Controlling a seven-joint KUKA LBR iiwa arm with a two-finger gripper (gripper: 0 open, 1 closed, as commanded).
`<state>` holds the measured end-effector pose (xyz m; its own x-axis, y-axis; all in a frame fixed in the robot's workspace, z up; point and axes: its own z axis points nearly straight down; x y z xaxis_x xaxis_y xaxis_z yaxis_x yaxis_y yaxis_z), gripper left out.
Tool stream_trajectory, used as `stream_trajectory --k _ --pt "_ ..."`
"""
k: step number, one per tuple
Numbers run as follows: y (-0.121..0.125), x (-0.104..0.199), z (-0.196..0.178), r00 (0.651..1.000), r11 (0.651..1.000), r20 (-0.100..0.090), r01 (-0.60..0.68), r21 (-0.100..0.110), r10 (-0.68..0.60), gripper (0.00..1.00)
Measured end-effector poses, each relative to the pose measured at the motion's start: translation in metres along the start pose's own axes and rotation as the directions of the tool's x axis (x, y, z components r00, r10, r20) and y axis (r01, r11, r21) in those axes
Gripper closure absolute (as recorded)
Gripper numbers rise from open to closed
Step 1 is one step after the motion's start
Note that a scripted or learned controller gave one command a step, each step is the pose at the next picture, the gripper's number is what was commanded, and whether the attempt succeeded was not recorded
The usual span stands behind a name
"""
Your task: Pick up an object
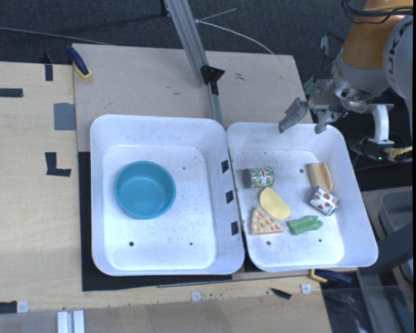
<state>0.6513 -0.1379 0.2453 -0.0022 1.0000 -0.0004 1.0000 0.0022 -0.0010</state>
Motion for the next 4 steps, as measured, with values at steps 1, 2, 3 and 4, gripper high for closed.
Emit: stream_trajectory --k 1,2,3,4 --pt "0.000 0.004 0.044 1.000 1.000 0.000 0.000 0.004 -0.001 0.00" --pt "0.006 0.008 0.091 1.000 1.000 0.001 0.001 0.004 -0.001 0.00" --pt "0.007 0.006 0.135 1.000 1.000 0.001 0.000 0.004 0.000 0.00" --pt "0.007 0.007 0.122 1.000 1.000 0.001 0.002 0.001 -0.002 1.00"
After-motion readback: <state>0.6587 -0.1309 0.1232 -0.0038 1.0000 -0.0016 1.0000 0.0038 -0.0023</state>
